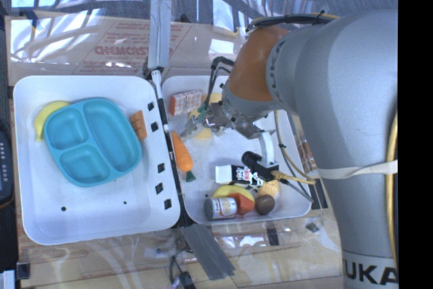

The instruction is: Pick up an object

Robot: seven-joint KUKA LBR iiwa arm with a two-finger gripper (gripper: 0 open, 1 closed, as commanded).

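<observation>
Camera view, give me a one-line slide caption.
Grey arm's gripper reaches into the right bin of toy food; blue plate sits in the left bin.

Bins: two shallow white plastic bins, the left bin [40,213] and the right bin [294,212], side by side below me.
Trays: one light-blue three-compartment plastic tray [91,141] in the left bin.
Bananas: one yellow banana [46,115] at that tray's left edge.
Carrots: one orange toy carrot [181,153] at the right bin's left edge.
Cans: one small tin can [222,208] along the right bin's near edge.
Cartons: one orange-and-white carton [185,103] near its far left corner.
Other small items there: too jumbled for me to count.
</observation>
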